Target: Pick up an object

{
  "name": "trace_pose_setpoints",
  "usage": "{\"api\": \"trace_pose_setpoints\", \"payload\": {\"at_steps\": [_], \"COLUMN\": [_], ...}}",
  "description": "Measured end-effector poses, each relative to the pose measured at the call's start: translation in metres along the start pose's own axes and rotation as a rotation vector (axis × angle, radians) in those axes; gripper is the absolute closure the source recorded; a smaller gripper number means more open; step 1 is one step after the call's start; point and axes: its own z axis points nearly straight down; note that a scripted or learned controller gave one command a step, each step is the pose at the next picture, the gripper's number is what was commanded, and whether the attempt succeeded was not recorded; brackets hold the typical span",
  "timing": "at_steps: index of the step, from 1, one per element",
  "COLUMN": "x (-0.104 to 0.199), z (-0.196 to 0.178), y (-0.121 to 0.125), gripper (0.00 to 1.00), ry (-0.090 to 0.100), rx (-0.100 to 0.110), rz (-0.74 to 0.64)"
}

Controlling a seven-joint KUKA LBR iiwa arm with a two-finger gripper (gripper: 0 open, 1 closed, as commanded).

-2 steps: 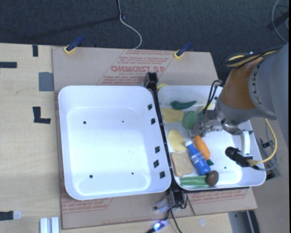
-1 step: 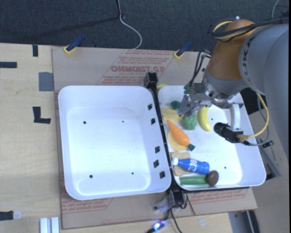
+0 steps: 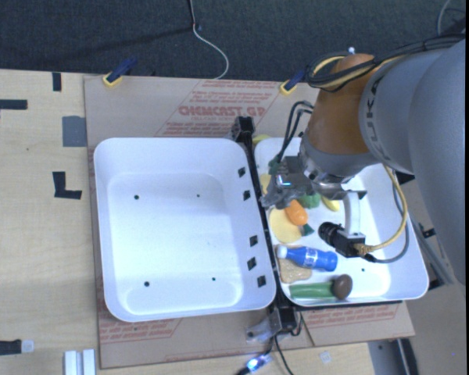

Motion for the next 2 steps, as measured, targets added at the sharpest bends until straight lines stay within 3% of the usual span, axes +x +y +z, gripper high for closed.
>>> {"api": "trace_pose_setpoints", "payload": {"at_steps": [1, 2], "x": [0.064, 0.056], "z": [-0.004, -0.14], "y": [0.076, 0.109], "gripper": [1.0, 1.0], "ry": [-0.001, -0.003], "rx": [-0.009, -0.021], "rz": [-0.003, 0.003]}}
